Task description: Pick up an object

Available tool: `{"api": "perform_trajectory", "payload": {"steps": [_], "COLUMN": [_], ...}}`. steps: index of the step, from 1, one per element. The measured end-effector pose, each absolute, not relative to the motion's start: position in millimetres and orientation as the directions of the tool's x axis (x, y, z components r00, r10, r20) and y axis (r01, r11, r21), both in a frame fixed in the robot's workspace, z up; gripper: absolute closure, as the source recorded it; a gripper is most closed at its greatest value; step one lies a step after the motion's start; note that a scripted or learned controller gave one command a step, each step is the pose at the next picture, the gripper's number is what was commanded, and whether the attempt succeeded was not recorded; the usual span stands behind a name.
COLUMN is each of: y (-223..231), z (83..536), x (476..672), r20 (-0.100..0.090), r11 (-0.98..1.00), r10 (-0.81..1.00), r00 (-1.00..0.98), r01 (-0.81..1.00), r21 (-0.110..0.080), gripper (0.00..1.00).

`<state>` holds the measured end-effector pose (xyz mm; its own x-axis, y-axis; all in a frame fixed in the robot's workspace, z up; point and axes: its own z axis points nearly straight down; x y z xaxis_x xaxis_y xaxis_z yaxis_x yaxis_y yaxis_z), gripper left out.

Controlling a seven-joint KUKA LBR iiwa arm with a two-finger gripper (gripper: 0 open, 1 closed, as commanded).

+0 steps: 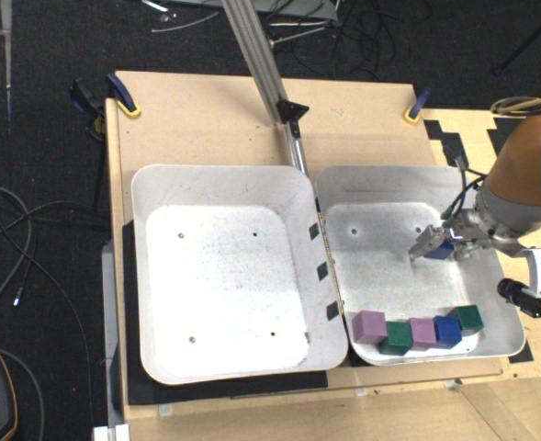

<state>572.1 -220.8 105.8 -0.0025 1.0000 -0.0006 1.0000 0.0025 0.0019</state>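
Arm poised over right bin, blocks lined up along its near wall

A wooden bench [252, 122] is seen from above, with two shallow white bins set side by side on it. The left bin [160, 200] is shown with a speckled floor. The right bin [371, 191] is reached into by the grey arm [523, 186] from the right, its orange band seen above the wrist. The gripper [433, 244] is held above the bin floor in the upper right part of that bin, tilted toward the left; whether its fingers are apart or together cannot be told, and nothing can be made out between them.

Five small blocks are gathered in a row along the near wall of the right bin, well apart from the gripper. From left to right they are named as follows: a purple block [370, 326], a dark green block [399, 337] just beside it, a second purple block [422, 332], a blue block [446, 329] and a green block [468, 318] nearest the right corner. Neighbouring blocks are seen touching or nearly touching
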Motion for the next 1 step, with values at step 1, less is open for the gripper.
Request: {"api": "perform_trajectory", "payload": {"steps": [1], "y": [-223.5], "z": [95.6], "x": [637.6], "r20": [-0.002], "r11": [0.005], "r10": [1.0], "r00": [-0.005], "r01": [1.0], "r21": [0.005], "gripper": [0.0]}}
